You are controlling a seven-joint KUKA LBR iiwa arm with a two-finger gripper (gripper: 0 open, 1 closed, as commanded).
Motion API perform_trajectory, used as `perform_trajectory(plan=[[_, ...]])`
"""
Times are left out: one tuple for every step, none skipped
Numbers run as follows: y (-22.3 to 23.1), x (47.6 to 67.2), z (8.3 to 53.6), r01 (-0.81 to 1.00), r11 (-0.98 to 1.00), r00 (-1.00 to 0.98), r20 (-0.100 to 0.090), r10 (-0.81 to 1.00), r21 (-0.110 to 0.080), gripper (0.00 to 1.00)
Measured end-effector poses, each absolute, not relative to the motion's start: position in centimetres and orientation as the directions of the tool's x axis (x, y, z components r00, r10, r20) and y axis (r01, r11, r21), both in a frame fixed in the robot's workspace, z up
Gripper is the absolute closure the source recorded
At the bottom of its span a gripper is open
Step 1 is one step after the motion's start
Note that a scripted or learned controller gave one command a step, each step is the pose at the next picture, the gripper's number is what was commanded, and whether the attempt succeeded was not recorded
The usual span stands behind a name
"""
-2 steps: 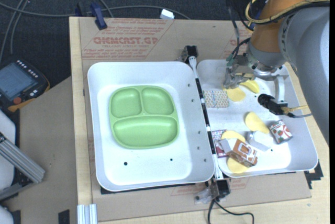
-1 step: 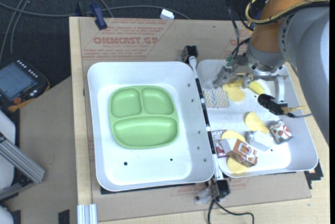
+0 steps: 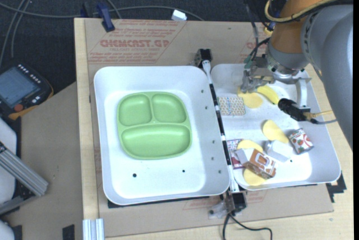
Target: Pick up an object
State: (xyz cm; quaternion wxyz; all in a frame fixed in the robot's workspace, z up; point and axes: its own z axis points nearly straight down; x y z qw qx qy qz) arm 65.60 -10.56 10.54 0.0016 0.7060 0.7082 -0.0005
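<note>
- Far left of the fingers, we see the green divided plate (image 3: 153, 125) lying in the left bin (image 3: 106, 121), well apart from our gripper.
- Just left and below the fingers lies a patterned packet (image 3: 231, 105) in the right bin (image 3: 320, 166).
- At the fingers, our gripper (image 3: 252, 83) reaches down by a yellow banana-like piece (image 3: 268, 93); we cannot tell whether they are spread or closed.
- Below and right of them lie more yellow pieces (image 3: 274, 130), a red-and-white carton (image 3: 300, 141) and a brown packet (image 3: 261, 165).
- We judge nothing is lifted yet; the grasp and raise remain.
</note>
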Motion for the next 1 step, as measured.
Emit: perform_trajectory(plan=[[-10.55,65.59,10.52,1.0,0.003,-0.003,-0.003,1.0,0.001,0.0]])
